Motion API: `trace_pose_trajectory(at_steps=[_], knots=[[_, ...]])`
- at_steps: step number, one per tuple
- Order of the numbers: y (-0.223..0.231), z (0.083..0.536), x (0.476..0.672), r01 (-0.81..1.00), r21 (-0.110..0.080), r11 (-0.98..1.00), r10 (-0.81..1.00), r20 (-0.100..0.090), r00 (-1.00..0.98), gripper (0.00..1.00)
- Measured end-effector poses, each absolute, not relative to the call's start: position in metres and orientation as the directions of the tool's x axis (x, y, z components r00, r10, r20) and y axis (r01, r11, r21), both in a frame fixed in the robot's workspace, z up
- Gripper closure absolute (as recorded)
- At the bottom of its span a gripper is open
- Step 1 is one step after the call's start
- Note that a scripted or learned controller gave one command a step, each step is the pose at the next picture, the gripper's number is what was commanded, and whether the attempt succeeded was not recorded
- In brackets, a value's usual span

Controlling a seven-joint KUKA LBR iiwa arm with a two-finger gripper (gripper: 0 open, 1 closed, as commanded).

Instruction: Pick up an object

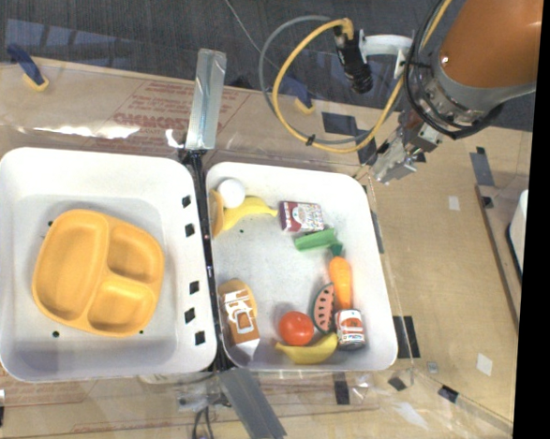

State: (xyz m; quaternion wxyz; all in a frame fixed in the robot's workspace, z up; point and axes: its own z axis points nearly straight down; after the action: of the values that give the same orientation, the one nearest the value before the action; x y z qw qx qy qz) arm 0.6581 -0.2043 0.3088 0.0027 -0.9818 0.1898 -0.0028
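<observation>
Your end effector [393, 163] hangs above the counter [440, 272] just past the far right corner of the right bin [375, 268], outside its rim. Nothing sits between its fingers, and you cannot tell from this angle how wide they stand. The grey arm with its orange band [485, 36] rises toward the upper right, with a yellow cable [290, 69] looping beside it.

In the right bin you have the pickable objects. Along the far side lie a white egg [231, 194] touching a yellow banana [243, 213], then a small maroon carton [301, 216] and a green pepper [316, 239] just beside it. An orange carrot [341, 279] lies near the right wall. Toward the near side you see a watermelon slice [323, 307], a small red-labelled can [350, 328], a red tomato [296, 327], a second banana [308, 349] curved below the tomato, and an orange-brown box [239, 315] by the left wall.

The left bin [20, 243] holds a yellow divided plate [98, 272].
</observation>
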Motion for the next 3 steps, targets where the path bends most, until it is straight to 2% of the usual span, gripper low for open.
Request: trace_pose_trajectory(at_steps=[1, 2, 3], knots=[[-0.206, 0.300, 0.659, -0.192, -0.008, -0.981, -0.192, 0.008, 0.981, 1.00], [-0.067, 0.283, 0.657, -0.237, -0.004, -0.971, -0.237, -0.006, 0.971, 1.00], [-0.116, 0.319, 0.657, -0.196, -0.006, -0.981, -0.196, 0.004, 0.981, 1.00]])
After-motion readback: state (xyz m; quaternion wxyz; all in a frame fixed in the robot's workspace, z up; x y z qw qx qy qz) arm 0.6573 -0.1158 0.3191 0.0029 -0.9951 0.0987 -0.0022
